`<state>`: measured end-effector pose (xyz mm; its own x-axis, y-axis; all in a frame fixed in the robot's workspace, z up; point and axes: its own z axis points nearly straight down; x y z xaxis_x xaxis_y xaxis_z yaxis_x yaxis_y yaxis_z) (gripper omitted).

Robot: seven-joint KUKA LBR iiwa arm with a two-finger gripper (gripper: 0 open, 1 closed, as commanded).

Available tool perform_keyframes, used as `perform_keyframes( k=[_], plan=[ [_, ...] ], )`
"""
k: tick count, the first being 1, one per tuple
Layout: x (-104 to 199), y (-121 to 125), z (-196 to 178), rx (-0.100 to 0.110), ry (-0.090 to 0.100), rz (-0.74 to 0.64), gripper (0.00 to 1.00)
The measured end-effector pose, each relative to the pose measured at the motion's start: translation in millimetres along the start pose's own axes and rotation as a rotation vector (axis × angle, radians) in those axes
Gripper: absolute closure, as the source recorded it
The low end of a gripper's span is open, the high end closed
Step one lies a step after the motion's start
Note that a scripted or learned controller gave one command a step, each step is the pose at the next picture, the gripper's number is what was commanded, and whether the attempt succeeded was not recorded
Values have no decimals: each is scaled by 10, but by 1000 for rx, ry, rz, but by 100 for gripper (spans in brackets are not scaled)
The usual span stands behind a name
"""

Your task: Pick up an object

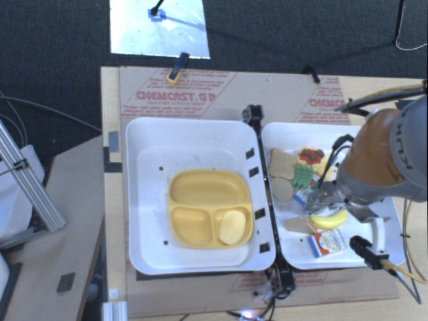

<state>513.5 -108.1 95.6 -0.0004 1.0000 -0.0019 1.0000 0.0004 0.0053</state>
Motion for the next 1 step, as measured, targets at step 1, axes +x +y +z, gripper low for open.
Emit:
perform_keyframes(
  k=[1],
  plan=[
    [1,-2,5,1,0,0,0]
  ],
)
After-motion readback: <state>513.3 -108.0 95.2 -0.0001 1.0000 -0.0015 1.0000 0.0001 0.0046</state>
